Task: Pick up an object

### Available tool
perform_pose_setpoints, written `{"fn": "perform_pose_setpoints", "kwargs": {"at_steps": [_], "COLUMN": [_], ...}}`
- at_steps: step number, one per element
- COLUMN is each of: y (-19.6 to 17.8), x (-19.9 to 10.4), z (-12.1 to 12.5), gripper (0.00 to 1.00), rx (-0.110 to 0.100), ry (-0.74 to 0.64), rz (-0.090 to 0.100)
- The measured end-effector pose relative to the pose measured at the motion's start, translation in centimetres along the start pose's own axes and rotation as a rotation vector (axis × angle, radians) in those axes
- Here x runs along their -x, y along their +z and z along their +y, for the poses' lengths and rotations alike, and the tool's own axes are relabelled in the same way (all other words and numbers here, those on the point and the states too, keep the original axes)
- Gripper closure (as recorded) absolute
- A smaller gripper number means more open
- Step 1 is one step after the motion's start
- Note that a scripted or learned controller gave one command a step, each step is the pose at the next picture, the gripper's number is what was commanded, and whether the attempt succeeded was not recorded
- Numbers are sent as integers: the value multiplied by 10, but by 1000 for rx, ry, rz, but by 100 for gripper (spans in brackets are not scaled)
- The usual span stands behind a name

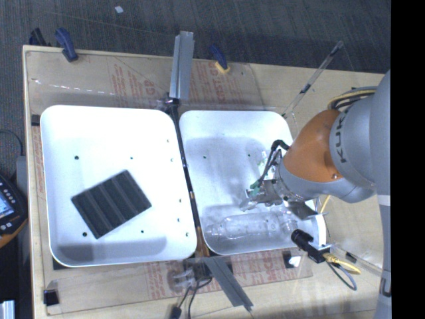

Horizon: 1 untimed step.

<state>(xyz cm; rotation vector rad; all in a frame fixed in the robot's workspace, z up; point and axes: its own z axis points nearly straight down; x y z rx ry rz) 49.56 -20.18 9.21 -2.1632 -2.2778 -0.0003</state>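
A clear plastic bottle lies on its side along the front wall of the right bin. My gripper is low in that bin, just behind the bottle's right half and close to it. The grey arm with its orange band reaches in from the right and covers the bin's right side. In the left bin a black ribbed rectangular pad lies flat, turned at an angle, towards the front left.
A metal bar stands at the back between the two bins. Blue clamps hold the bench's back edge. Another bracket sticks out at the front between the bins.
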Motion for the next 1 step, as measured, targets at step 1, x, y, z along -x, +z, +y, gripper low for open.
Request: {"fn": "perform_pose_setpoints", "kwargs": {"at_steps": [1], "y": [-77], "x": [9], "z": [-6], "gripper": [0], "rx": [0], "ry": [318], "rz": [-1]}}
